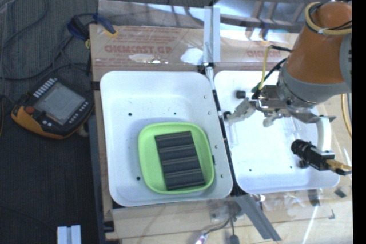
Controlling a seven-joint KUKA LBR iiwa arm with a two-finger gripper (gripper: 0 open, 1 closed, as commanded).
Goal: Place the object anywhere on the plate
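Note:
A dark grey ridged block [180, 160] lies flat on the green plate [146, 143], which rests in the front half of the left bin [123, 94]. Over the right bin [269, 163], near its left wall, hangs my gripper [249, 116]. Its metal fingers [237, 112] are spread and open with nothing between them. The gripper is well apart from the plate and the block, across the wall that divides the bins.
The grey and orange arm [320, 48] covers the back right of the right bin. A metal post [211, 31] stands behind the divider. Behind the bins lies a cardboard sheet [143, 48], and a teach pendant [51, 107] with cables sits on the floor at the left.

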